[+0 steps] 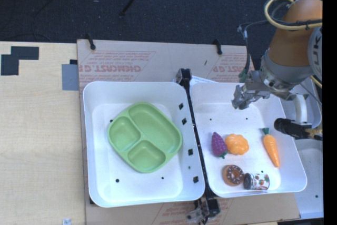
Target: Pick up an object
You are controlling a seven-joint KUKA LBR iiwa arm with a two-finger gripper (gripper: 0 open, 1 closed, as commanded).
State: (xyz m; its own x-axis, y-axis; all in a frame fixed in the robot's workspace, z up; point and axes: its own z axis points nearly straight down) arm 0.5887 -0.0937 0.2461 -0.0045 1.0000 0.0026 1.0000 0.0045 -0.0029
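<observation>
**Inspector:** Status of pincer?

**Arm:** My two-finger gripper (241,103) hangs over the far part of the right-hand shallow white bin (295,187), nothing between the tips. Spread or pressed together: can't tell from this angle, too dark and small.

**Inspector:** Candidate objs?

**Arm:** All in that bin, toward the near side. Purple toy grape bunch (218,144) touching a lumpy orange-yellow toy pumpkin (237,144); orange plastic carrot with green top (270,148) off to the side, apart. Nearer the front rim: brown frosted toy doughnut (232,174) just beside a small printed can lying on its side (257,181).

**Inspector:** Key relation for next move?

**Arm:** Pumpkin and grapes lie almost straight toward the camera from my tips; nearest picks, I judge. Grapes' long axis runs far-to-near, approx. Carrot likewise, slightly slanted.

**Inspector:** Other bin?

**Arm:** Left bin (97,187) holds a green three-compartment plastic plate (144,136). Well apart from me; not my first choice.
</observation>
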